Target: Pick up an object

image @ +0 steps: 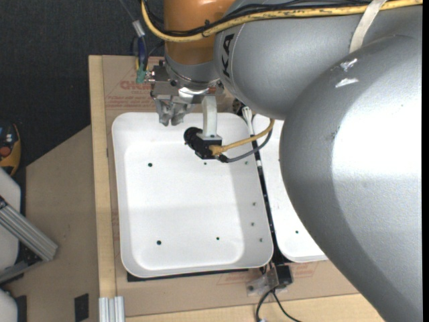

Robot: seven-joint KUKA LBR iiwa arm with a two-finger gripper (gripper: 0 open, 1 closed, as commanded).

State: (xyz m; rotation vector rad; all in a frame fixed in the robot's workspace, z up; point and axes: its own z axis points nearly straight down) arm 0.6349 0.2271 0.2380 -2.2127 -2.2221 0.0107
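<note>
Because the arm's [362, 146] thick grey link fills the near right of the camera view, most of the right bin [298, 237] lies hidden beneath it, and any object there cannot be judged. The left bin [127, 180] sits just beside it on the bench [107, 274]; its visible floor is plain white with a few small dark dots (marks in the tray, by the look of them). I cannot make out which object is meant. If there is one, it is probably under the gripper or behind the arm.

The main risk, as I judge it, is a closing on nothing: the gripper [189, 119] hangs over the far rim of the left bin, and a descent there could strike the bin's back wall or slide off it and come up bare. A small black part [198, 141] with a yellow cable [244, 143] trails close to the floor and might snag.

The wrist points steeply down, the orange band [194, 5] directly above it at the far edge of the bench. Whether the gripper is spread or pressed together I cannot tell.
</note>
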